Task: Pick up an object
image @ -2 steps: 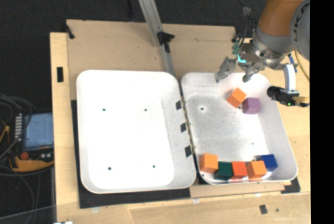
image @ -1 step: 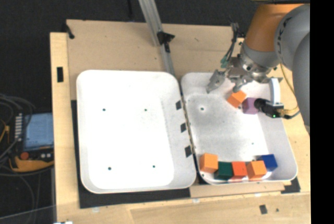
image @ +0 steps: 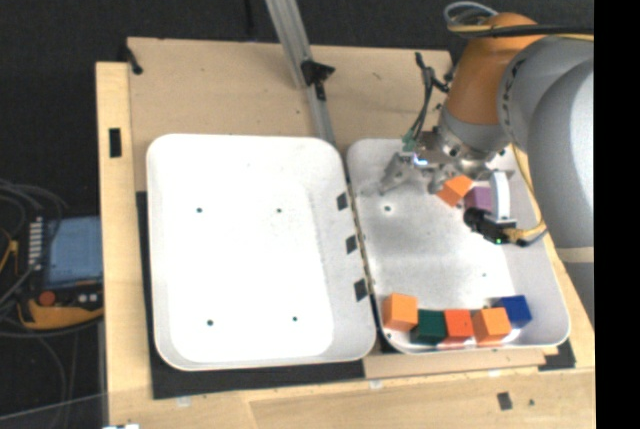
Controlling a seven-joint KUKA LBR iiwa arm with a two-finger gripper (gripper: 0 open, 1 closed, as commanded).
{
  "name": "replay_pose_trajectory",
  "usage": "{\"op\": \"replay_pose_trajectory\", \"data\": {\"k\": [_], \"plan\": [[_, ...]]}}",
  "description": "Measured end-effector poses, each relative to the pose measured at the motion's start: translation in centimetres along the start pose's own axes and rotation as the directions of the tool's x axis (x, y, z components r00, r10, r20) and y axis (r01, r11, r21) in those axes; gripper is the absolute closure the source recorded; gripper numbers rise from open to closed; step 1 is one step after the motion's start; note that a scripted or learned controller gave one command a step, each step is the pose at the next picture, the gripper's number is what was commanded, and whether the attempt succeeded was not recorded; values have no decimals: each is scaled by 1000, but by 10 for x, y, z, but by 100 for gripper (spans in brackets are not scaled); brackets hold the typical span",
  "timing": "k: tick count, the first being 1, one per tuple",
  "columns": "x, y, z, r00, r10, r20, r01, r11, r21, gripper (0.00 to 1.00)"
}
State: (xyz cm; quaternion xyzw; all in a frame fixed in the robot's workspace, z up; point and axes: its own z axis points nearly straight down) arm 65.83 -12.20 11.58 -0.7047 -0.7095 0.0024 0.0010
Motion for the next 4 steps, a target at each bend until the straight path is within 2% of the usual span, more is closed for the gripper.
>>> {"op": "replay_pose_trajectory", "data": {"k": [1, 2, 4], "plan": [[-1, 0, 19, 1000, 3, 2, -3, 1000, -3, 0], [-2, 2, 6, 1000, 3, 1, -3, 1000, -9, 100], [-4, 5, -115, 1000, -3, -1, 3, 1000, -13, 100]]}}
